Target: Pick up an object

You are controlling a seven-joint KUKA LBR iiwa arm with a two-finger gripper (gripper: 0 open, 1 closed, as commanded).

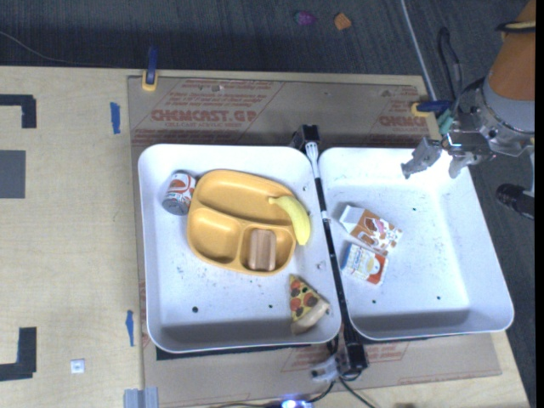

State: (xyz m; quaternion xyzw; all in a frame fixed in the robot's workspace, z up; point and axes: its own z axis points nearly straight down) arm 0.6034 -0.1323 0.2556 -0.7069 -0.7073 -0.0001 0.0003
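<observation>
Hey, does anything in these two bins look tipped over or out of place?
The can in the left bin lies on its side against the yellow tray. The banana hangs over the tray's rim. Both cartons in the right bin lie flat, askew.

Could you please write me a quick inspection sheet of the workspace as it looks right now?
Surface: two shallow white bins side by side, left bin and right bin, on a brown board.
Job's things: left bin holds a yellow divided tray, a banana on its right edge, a brown block in one compartment, a can beside the tray, and a pizza slice toy. Right bin holds two small cartons.
Clutter: two small bits on the dark floor beyond the bench.
Grippers: hand open, over the right bin's far edge, holding nothing.
Cables: dark cable by the arm.
Surroundings: blue tape marks on the bench.
</observation>
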